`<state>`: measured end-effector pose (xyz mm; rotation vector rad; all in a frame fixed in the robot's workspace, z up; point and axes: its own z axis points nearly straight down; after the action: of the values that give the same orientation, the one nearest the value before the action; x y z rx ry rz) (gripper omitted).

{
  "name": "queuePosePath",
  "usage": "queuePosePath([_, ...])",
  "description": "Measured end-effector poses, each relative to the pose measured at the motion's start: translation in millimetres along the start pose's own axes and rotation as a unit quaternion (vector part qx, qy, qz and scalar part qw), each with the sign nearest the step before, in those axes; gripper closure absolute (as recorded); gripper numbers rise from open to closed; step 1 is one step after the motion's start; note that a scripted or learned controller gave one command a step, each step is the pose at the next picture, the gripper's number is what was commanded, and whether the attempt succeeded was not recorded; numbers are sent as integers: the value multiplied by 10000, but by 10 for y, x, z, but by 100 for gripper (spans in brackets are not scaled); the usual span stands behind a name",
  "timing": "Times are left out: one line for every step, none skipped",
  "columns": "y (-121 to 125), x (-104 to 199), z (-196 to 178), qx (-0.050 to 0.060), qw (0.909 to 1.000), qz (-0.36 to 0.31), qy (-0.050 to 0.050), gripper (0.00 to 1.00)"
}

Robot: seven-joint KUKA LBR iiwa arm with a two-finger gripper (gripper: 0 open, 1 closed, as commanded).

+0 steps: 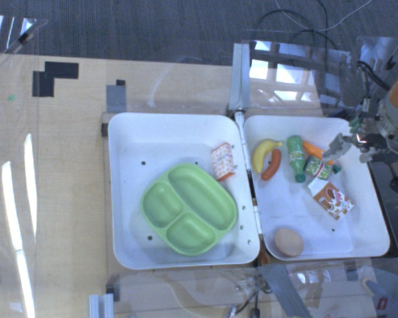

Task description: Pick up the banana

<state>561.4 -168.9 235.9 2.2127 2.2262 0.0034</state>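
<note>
Reaching: arm enters from the right; gripper (337, 148) hangs over the right bin (378, 234), near its upper right part, above the carrot and bottle cluster.
Fingers: one light-coloured finger is seen slanting down-left; how far apart they stand I cannot tell, and nothing is seen held between them.
Banana (263, 154): upper left of the right bin, close to the wall shared with the left bin (119, 244), curved, lying flat.
Neighbour: red sausage (271, 165) touches or lies just beside the banana's right side.
Clutter between: green bottle (296, 158) and carrot (312, 149) sit between gripper and banana.
Advice: travel left above the bottle before descending; judged best to straddle the banana's upper end, away from the sausage, fingers across its short axis.
Risk: bin wall crowds the left finger; sausage may be caught too.
</note>
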Motion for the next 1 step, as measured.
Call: queuePosePath([524,987,508,-4,9955,-949,3,0])
